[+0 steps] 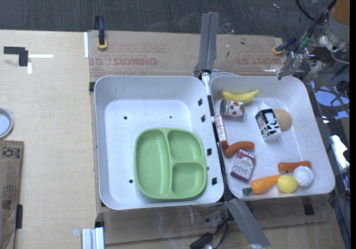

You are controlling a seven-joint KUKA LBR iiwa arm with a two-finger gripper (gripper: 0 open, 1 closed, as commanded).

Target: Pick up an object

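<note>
The right bin holds several small items. A yellow banana lies at its back, with a small can just in front. A black-and-white carton leans against a tan roll. Nearer the front lie a red-brown sausage, a red box, a carrot, a lemon, a white ball and an orange sausage. My gripper hangs above the bin's back right corner, away from all the items, with nothing seen in it.
The left bin holds a green divided plate. A grey divider post stands behind the seam between the bins. Clamps sit on the cardboard at the back. Cables trail near the arm.
</note>
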